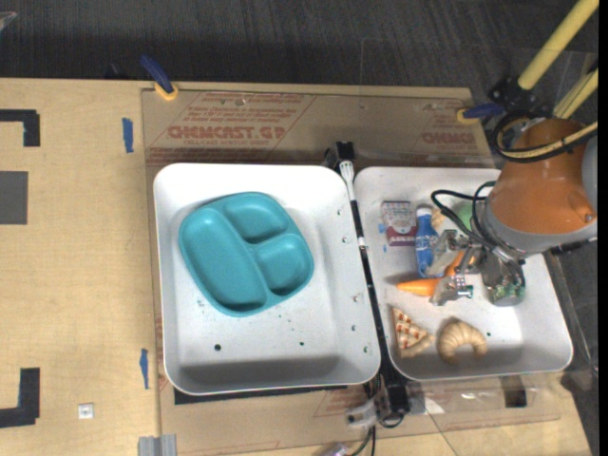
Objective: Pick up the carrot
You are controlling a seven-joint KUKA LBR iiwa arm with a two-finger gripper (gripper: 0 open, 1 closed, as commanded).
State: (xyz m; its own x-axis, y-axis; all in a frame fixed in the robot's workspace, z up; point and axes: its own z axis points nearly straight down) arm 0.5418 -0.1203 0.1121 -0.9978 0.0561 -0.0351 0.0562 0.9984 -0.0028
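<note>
Gripper (456, 283) hangs over the carrot (418, 288) in the right bin (546, 345); its opening cannot be told. The toy looks light, stiff, slick: best pinched mid-body.

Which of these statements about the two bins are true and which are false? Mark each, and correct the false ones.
1. The teal divided plate lies in the left bin. True.
2. The carrot lies on the teal divided plate. False: it lies in the right bin, by the gripper.
3. The croissant lies in the right bin. True.
4. The pizza slice lies in the left bin. False: it lies in the right bin, beside the croissant.
</note>
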